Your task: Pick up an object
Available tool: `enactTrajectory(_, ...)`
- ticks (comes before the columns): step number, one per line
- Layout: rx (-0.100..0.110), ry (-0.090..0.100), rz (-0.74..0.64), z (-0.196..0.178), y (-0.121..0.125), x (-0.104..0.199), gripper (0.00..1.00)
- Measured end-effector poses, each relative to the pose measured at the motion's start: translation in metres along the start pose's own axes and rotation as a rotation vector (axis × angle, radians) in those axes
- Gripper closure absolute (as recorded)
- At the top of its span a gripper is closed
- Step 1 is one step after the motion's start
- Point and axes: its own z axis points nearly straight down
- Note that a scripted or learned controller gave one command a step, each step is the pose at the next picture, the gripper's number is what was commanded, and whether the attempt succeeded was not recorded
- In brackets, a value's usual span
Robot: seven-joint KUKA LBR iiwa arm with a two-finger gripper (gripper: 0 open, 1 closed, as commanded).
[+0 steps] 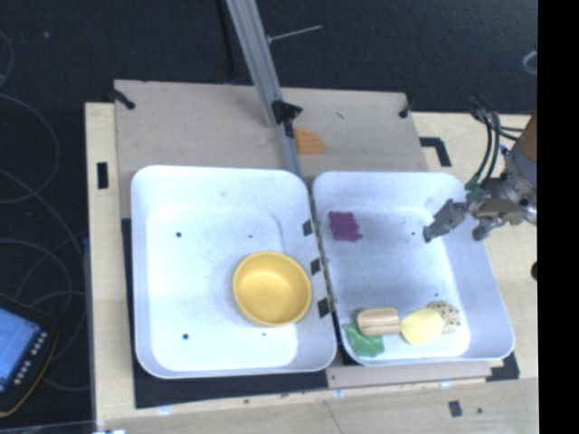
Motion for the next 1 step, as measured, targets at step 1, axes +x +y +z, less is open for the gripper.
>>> enactTrajectory(1,0.000,0.000,0.001,0.0000,0.0000,-0.0001,0.00)
